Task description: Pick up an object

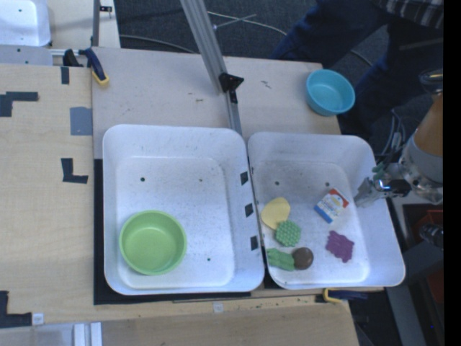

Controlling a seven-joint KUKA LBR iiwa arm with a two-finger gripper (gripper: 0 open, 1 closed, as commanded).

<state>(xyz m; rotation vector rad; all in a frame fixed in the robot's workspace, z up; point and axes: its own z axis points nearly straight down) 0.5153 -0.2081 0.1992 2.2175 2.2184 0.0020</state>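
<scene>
The right bin (374,265) holds several small objects. A white carton with blue and red print (331,205) lies nearest the arm. A purple piece (340,245) sits in front of it. Toward the bin's left are a yellow piece (276,211), a round green textured piece (288,233), a green piece (281,259) and a brown ball (302,257). My gripper (370,190) hangs over the bin's right rim, just right of the carton and apart from it.
A green bowl (153,242) rests in the left bin (180,139) at its front left. A blue bowl (330,91) stands on the bench behind the right bin. A slanted metal pole (205,38) rises behind the bins' shared edge.
</scene>
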